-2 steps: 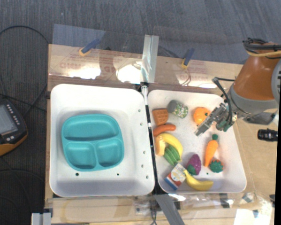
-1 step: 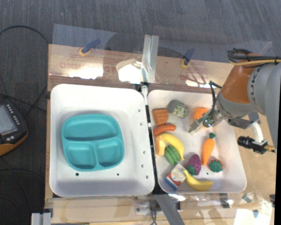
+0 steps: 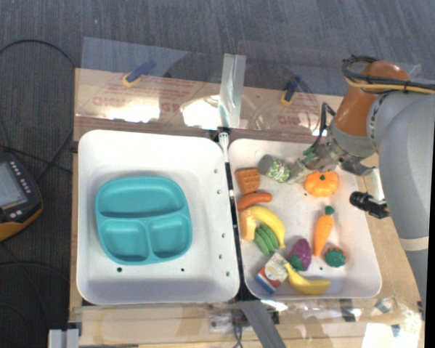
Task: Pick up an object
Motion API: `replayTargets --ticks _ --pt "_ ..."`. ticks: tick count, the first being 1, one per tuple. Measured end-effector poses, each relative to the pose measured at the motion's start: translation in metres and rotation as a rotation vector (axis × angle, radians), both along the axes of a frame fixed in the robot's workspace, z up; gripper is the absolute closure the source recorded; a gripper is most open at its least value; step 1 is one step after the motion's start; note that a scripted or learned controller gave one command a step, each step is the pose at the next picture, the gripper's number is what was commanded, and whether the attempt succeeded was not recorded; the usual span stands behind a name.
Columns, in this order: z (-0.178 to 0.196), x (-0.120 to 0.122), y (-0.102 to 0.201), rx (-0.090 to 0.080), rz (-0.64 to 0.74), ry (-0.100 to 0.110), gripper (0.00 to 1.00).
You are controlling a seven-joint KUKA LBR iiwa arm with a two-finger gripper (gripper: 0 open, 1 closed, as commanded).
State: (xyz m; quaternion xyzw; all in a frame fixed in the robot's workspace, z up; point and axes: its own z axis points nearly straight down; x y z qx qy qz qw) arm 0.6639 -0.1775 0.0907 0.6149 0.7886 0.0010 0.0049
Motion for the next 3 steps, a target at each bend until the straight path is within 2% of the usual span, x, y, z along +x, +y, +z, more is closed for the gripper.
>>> replayTargets --ticks 1,2,3 --pt "0.001 0.009 0.068 0.001 -0.085 -0.004 1.00" --pt "0.011 0.004 -0.009 0.000 0.016 0.009 1.00" --pt "0.010 0.005 -0.008 0.000 0.017 0.009 0.00"
